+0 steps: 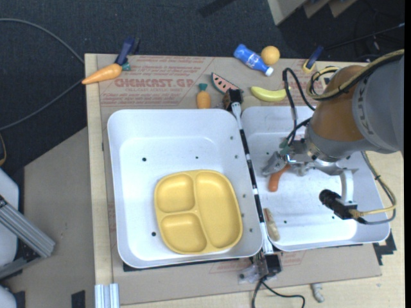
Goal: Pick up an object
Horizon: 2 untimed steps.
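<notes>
Camera view: gripper (277, 165) low in right bin (308, 233), finger state not discernible. Carrot (274, 182) just below the tip, near left wall. Risk: off-centre closing, carrot rolling aside or against wall

A divided plate (197, 210) lies in the left bin (128, 140). A small carrot (274, 182) lies in the right bin (308, 233) (near its left wall), touching the gripper (277, 163). A banana (268, 94) lies on the counter (160, 76) behind.
</notes>
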Tool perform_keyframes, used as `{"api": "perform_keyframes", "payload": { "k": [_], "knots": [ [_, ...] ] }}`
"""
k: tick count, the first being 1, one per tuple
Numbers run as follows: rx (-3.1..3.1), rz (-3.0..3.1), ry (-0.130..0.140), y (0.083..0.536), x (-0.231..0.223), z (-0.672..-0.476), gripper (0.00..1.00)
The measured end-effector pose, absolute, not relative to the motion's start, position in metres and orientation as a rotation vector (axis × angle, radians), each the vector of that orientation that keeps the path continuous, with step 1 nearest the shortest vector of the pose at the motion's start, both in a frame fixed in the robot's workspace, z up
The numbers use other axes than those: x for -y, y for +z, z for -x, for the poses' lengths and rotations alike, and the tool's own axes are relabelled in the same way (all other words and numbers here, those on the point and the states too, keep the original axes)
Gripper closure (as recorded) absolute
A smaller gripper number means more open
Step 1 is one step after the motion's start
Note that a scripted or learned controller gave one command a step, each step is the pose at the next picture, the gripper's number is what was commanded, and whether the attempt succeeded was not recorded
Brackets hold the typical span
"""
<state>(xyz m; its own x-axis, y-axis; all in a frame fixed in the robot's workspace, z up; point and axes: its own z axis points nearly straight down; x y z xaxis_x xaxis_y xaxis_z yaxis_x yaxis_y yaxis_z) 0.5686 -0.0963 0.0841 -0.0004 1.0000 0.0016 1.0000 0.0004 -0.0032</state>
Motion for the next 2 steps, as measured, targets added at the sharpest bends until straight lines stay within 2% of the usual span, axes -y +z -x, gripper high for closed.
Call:
{"api": "perform_keyframes", "payload": {
  "k": [1,2],
  "knots": [
    [2.219,2.223,-0.001,0.094,0.097,-0.569,1.00],
    [2.224,2.220,-0.004,0.186,0.031,-0.565,1.00]
  ]
}}
